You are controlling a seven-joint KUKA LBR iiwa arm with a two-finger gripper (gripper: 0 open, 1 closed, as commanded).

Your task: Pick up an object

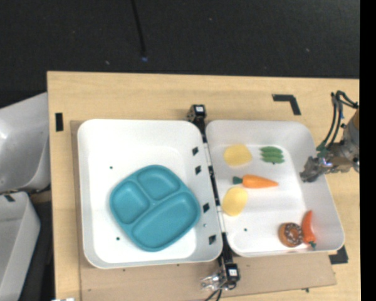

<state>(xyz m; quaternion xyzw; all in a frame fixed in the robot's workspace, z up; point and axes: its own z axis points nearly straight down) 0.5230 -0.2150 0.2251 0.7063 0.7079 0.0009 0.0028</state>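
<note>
- Nothing lifted yet: carrot (260, 182), two lemons (237, 155), green leaf (272, 154) lay in right bin (316, 199).
- Gripper (313, 168) hovered at bin's right rim; spread perhaps narrow, impossible to tell.

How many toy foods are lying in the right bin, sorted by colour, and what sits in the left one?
Right bin:
Yellow pieces: 2, upper and lower
Orange carrot: 1
Green leafy piece: 1
Brown round piece: 1
Red-orange piece: 1
Left bin:
Blue divided plate: 1
Total: 7
</note>
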